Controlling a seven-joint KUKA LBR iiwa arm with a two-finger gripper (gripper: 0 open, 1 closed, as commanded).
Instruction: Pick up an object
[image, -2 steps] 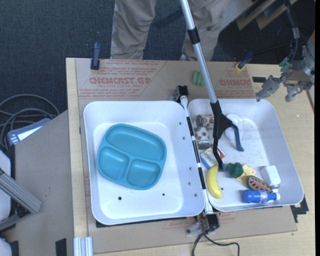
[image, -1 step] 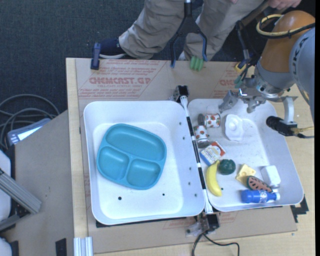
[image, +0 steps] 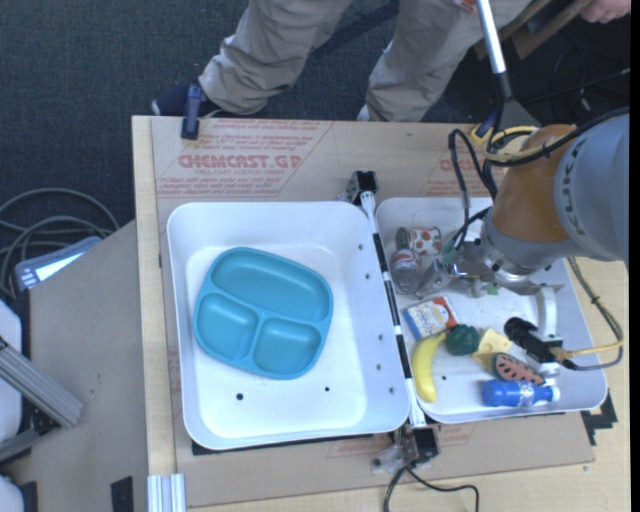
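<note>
You are working in the right-hand shallow white bin, where the grey arm with its orange band leans in from the right and the two-finger gripper sits low over the bin's upper left part, near a small cup printed with red and white patches. Whether the jaws are open or closed cannot be told from here, and nothing is visibly held between them. To do this step well, I'd judge you should pick one free-standing thing, not the crowded cluster, centre it squarely, and lift straight up so neighbours are not dragged. The candidates lie toward the bin's lower left and front: one yellow banana along the left wall, one white packet with red and blue print just above it, one dark green round fruit beside the packet, one watermelon slice toy, and one blue bottle lying at the front edge. The left-hand shallow white bin holds one light blue plastic divided plate with three compartments
</note>
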